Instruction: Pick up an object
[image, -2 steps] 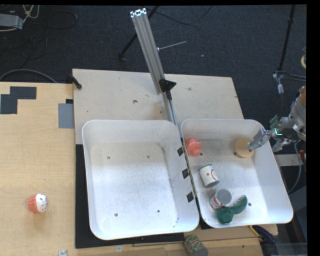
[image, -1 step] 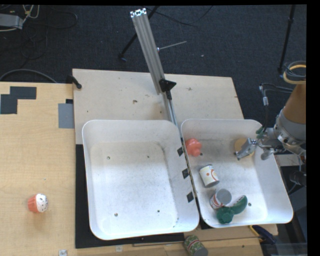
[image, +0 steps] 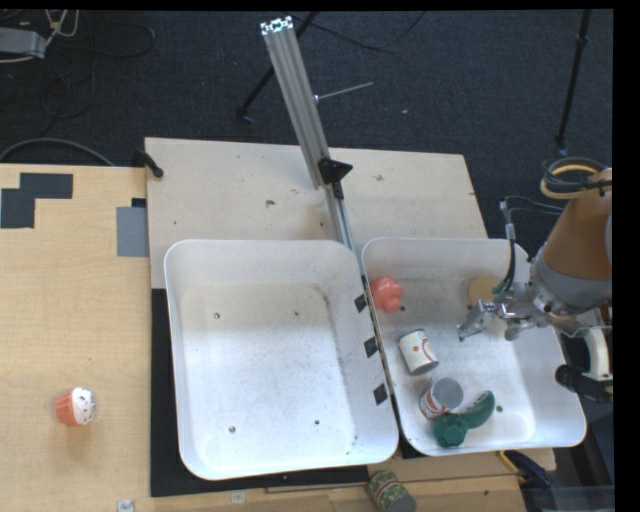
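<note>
Metal two-finger gripper (image: 478, 322) right of centre, fingers spread with nothing between, over right white bin (image: 560, 425), small white cylindrical cup (image: 418, 352) just below-left, orange-pink lump (image: 386, 293) at bin's upper left

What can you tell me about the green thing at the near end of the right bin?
The green object looks like a soft or rubbery toy, dark green, with a rounded bulbous end toward the bin's front and a narrower curved part sweeping up and right. It lies flat on the floor of the right bin, near the front wall. Its upper edge sits against, and seems to touch, a red and white can tipped with its grey end facing up. The gripper is well apart from it, farther back in the bin.
</note>
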